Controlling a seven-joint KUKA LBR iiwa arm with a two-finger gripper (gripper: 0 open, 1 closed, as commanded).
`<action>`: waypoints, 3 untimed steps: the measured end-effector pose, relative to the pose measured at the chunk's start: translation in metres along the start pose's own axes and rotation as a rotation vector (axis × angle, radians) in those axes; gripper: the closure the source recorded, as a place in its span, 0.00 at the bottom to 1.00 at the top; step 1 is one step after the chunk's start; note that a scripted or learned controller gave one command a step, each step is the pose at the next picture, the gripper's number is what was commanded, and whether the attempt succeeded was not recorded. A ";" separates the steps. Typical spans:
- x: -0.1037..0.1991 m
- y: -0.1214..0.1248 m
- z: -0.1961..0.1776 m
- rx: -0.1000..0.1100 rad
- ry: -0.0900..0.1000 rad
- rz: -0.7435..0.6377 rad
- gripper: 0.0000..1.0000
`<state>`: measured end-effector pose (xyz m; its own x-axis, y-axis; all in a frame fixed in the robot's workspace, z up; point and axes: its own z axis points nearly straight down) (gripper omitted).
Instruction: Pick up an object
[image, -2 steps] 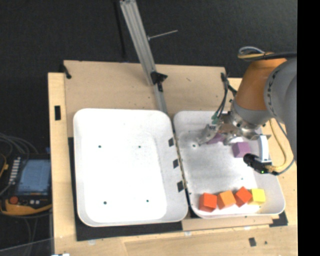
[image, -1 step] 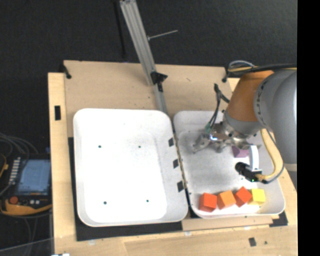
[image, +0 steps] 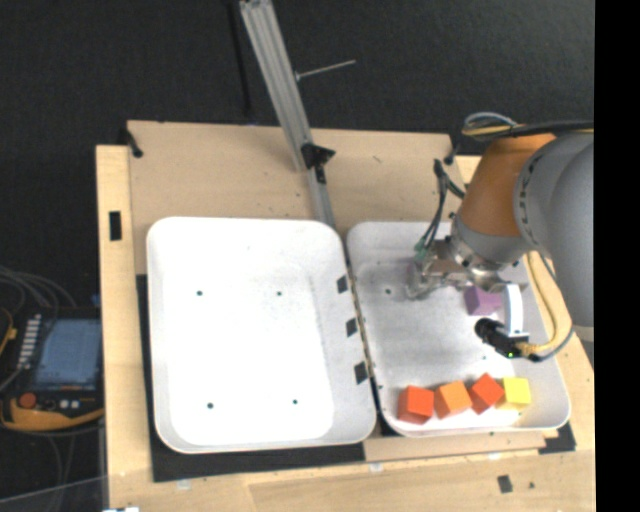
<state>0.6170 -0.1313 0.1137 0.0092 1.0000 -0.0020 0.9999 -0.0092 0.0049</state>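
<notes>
My gripper (image: 428, 277) hangs over the upper middle of the right bin (image: 400, 340), below the orange band of the arm. A purple block (image: 486, 299) lies just to its right, partly covered by the wrist. Along the bin's front wall sits a row of blocks: a red-orange one (image: 416, 403), an orange one (image: 452, 398), a red one (image: 487, 391) and a yellow one (image: 517, 390). The row is well below the gripper and apart from it. Nothing is seen held.
The left bin (image: 250, 330) stands beside the right one, with small clips along the shared edge. A slanted metal pole (image: 290, 110) rises behind the bins. A black cable with a green light (image: 505, 345) dangles from the wrist.
</notes>
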 end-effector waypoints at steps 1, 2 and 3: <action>-0.010 -0.004 -0.052 -0.001 0.000 -0.007 1.00; -0.018 -0.002 -0.115 -0.004 -0.001 -0.009 1.00; -0.019 -0.002 -0.088 0.006 0.000 -0.006 1.00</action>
<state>0.6146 -0.1501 0.2017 0.0032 1.0000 -0.0018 1.0000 -0.0032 -0.0011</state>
